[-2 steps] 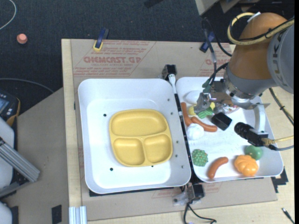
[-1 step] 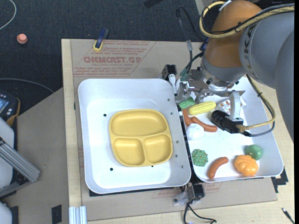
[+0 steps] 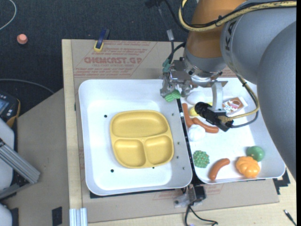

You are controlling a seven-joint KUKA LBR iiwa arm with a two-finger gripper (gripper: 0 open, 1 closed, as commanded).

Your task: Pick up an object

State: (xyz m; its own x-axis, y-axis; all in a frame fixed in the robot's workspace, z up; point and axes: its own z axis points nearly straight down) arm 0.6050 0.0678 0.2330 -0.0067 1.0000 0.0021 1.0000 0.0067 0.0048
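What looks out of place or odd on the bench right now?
Little stands out. The yellow tray sits slightly askew in the left bin. Toy foods lie scattered loosely in the right bin, and the gripper hangs over the bins' divide.

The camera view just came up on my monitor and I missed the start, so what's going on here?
A grey KUKA arm with an orange band reaches in from the right, its pincer low over the seam between the two shallow white bins. A small green piece sits at its tip; whether it is gripped is unclear. The left bin holds a yellow divided plastic plate. The right bin holds toy food: green broccoli, an orange sausage and an orange pumpkin.
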